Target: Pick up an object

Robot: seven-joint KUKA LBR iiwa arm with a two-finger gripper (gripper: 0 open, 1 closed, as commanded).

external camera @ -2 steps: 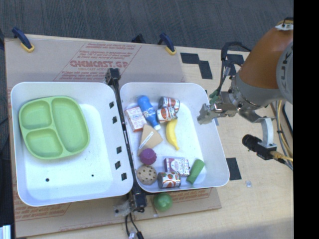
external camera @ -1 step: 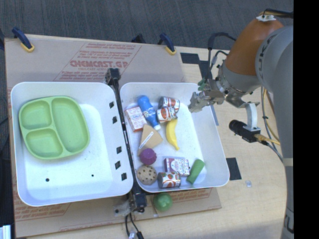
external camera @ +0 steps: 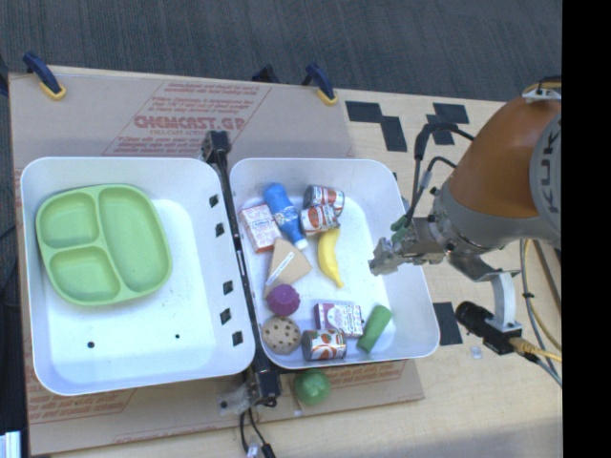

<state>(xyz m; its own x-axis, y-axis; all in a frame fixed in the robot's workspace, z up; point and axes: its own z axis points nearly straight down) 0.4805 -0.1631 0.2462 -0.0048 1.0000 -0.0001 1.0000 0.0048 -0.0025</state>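
The right bin (external camera: 406, 303) holds several toy foods: a blue bottle (external camera: 282, 208), two small cans (external camera: 322, 208), a red-and-white carton (external camera: 259, 227), a yellow banana (external camera: 329, 257), a cheese wedge (external camera: 287, 262), a purple ball (external camera: 284, 300), a cookie (external camera: 280, 334), a juice box (external camera: 339, 317), another can (external camera: 326, 346) and a green cucumber (external camera: 374, 328). My gripper (external camera: 384, 260) hangs over the bin's right side, right of the banana and above the cucumber. Nothing shows between its fingers.
The left bin (external camera: 191, 351) carries a green divided plate (external camera: 100, 243). A green ball (external camera: 310, 386) lies outside, just below the right bin's front rim. Black clips line the divider (external camera: 229, 256) between the bins. Cables (external camera: 535, 351) trail at the right.
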